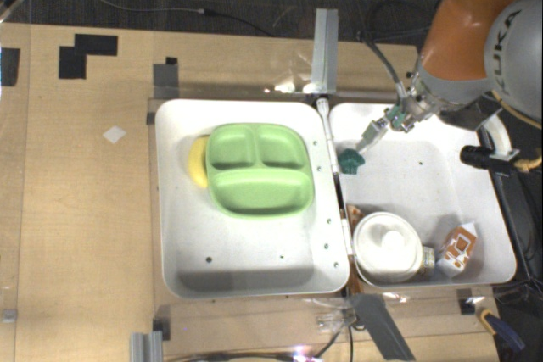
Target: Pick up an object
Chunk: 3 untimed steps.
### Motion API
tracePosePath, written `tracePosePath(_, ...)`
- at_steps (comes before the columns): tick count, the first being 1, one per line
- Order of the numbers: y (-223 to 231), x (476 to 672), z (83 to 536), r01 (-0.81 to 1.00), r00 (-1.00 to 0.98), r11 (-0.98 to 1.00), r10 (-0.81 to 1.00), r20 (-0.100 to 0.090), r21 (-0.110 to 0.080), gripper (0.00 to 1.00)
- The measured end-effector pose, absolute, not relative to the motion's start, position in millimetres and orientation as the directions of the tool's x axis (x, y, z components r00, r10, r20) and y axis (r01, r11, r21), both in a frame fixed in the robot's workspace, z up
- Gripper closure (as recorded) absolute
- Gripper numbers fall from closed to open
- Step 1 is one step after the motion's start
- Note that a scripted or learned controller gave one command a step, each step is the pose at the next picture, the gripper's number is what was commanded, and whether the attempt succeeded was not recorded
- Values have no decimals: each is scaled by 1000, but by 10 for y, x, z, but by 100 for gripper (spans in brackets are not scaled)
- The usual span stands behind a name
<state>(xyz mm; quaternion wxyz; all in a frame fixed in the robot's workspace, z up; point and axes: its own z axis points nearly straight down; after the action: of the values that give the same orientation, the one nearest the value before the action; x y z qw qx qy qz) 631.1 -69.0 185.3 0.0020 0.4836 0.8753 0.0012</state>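
Observation:
A small teal object (349,159) lies at the left wall of the right bin (441,182), next to the divider. My gripper (365,139) slants down from the upper right, and its tip is just above and to the right of the teal object. Touch between them cannot be made out. The grey arm with its orange band (458,38) reaches in over the bin's far right corner.
A white round bowl (386,243) and a small brown-and-white packet (458,246) sit at the right bin's near edge. In the left bin (178,250) a green divided plate (259,168) lies over a yellow object (197,163). Black cables run along the right side.

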Motion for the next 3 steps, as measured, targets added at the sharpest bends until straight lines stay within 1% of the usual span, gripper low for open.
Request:
tracePosePath(1,-936,6294,1056,859,-512,512,859,-6,8,0)
tracePosePath(2,-910,6689,903,900,-437,437,900,3,-4,0)
tracePosePath(3,-922,6677,889,876,-482,482,876,1,-9,0)
